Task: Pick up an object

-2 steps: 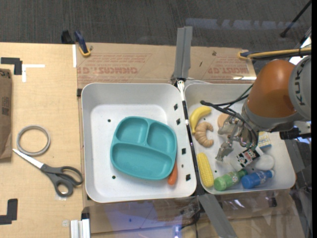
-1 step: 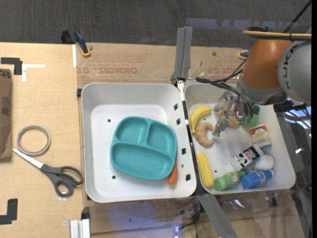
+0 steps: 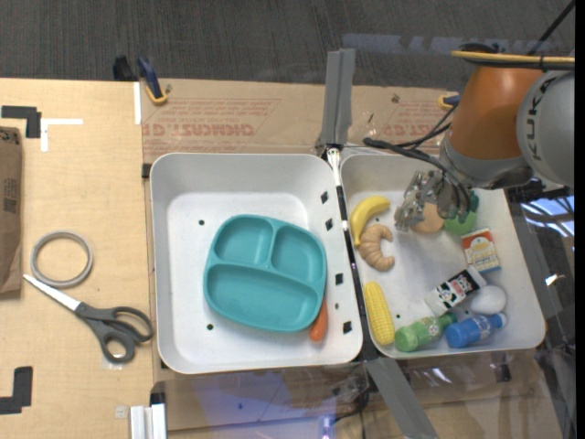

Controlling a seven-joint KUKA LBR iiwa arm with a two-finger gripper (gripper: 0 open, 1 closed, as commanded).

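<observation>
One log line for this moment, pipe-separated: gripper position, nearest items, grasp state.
gripper: low in right bin, upper part | nearest: banana, croissant, tan round item | grasp: unconfirmed

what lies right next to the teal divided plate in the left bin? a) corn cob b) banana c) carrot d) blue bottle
c: the carrot lies against the lower right edge of the teal divided plate in the left bin, while the banana, corn cob and blue bottle all lie in the right bin.
</observation>
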